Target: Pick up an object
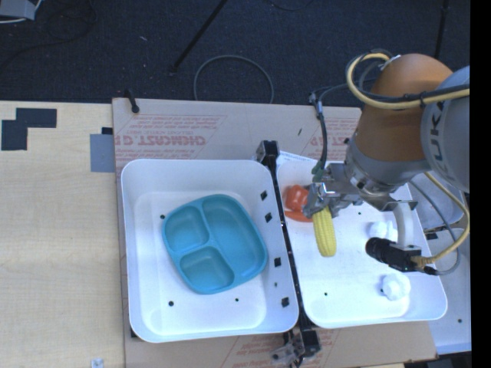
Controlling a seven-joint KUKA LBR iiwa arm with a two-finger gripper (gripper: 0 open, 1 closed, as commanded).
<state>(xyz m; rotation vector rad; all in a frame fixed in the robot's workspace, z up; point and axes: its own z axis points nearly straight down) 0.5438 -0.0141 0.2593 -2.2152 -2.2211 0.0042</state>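
A yellow corn cob (326, 234) lies in the right bin (360, 314), pointing toward the front. Just left of its far end sits a small orange-red thing (294, 198), near the bin's left wall. My gripper (317, 201) hangs low over the spot where these two meet, at the corn's far tip and the right edge of the orange-red thing. The grey and orange arm above hides part of the bin's back right. Nothing is visibly lifted.
A blue divided plate (213, 241) lies in the left bin (146, 286). Two small white lumps rest in the right bin, one at the right (379, 228), one near the front right (393, 286). A black divider (278, 228) separates the bins.
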